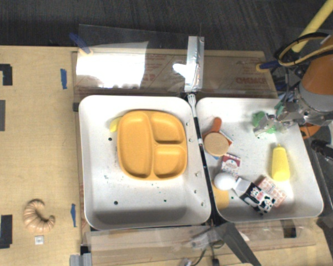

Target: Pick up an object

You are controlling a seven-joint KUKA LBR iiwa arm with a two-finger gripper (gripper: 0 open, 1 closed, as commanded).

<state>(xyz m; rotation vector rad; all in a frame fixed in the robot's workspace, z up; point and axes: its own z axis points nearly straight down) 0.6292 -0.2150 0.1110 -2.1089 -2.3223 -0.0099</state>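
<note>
My gripper (278, 117) hangs over the upper right corner of the right bin (313, 201), below the arm's orange band. A small green object (260, 119) lies right at its left side; whether it is touching the gripper I cannot tell. A yellow cylinder (280, 163) lies just below the gripper. Further left are a round tan disc (216, 144) with an orange-brown piece (216, 124) above it, a small red-and-white carton (230, 163) and a white ball (225, 180). A black-and-white patterned box (261, 193) lies near the front.
The left bin (94, 165) holds an orange divided plate (152, 144) with a yellow scrap (113, 125) at its upper left edge. A croissant-shaped toy (39, 215) lies on the bench at the far left. A clear panel (133, 65) stands behind the bins.
</note>
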